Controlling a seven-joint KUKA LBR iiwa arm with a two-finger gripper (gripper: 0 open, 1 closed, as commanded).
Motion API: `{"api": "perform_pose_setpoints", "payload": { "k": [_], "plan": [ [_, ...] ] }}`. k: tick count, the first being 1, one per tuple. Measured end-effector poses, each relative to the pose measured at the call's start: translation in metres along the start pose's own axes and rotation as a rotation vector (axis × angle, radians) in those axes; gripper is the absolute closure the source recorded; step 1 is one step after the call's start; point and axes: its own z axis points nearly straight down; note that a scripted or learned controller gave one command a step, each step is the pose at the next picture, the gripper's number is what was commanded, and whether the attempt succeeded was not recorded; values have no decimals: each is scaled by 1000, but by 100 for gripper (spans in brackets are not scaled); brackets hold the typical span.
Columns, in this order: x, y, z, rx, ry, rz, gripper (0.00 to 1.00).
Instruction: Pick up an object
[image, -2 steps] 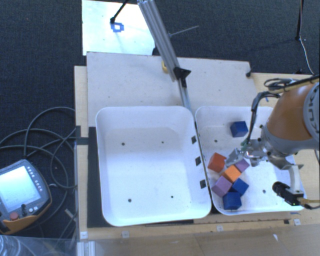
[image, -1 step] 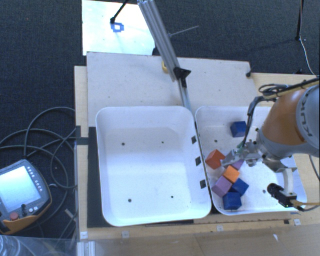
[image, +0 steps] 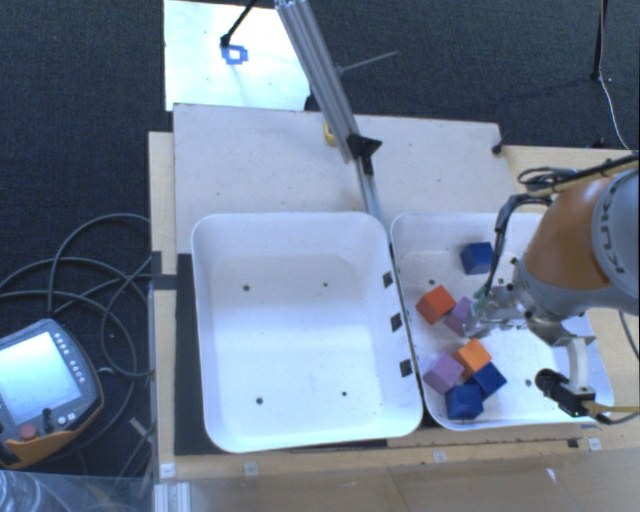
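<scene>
The right bin (image: 420, 235) holds several small blocks. A blue block (image: 477, 257) lies toward the back. An orange block (image: 435, 304) and a pale purple block (image: 459, 316) sit side by side in the middle. Nearer the front are another orange block (image: 474, 355), a purple block (image: 443, 373) and two blue blocks (image: 489, 378) (image: 464, 401). My gripper (image: 487, 313) hangs low in this bin, right beside the pale purple block's right side. The grey wrist and orange band cover what lies under it.
The left bin (image: 210, 300) stands next to the right one, sharing a raised rim between them. A slanted metal rod (image: 325, 85) crosses the back board. Cables and a teach pendant (image: 40, 390) lie on the floor at the left.
</scene>
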Motion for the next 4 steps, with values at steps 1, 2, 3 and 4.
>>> {"api": "perform_pose_setpoints", "payload": {
  "k": [1,2,3,4],
  "plan": [
    [-2,4,-64,-4,-1,-1,100],
    [-2,7,-115,-4,-1,-1,100],
    [59,12,-122,1,3,-9,100],
    [106,21,-128,2,3,-7,100]
  ]
}}
